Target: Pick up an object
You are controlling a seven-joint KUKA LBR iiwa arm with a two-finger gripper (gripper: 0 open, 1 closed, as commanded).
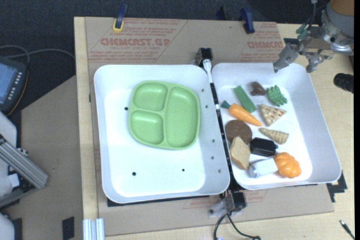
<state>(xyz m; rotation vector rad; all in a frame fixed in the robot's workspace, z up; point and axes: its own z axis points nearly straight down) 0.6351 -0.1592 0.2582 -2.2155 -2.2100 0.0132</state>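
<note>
One fixed camera looks down at a slant from above the bench, taking in both bins [107,137] left of the gripper [297,60].

Open floor along the right bin [315,99]'s right side; crowded toys [256,135] left of it.

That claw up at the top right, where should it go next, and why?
Probably down and toward the toys in the right bin. The claw hangs open above that bin's far rim with nothing between its fingers, while the nearest pieces, the green leafy toy and the brown bit, lie just below it in the picture.
</note>
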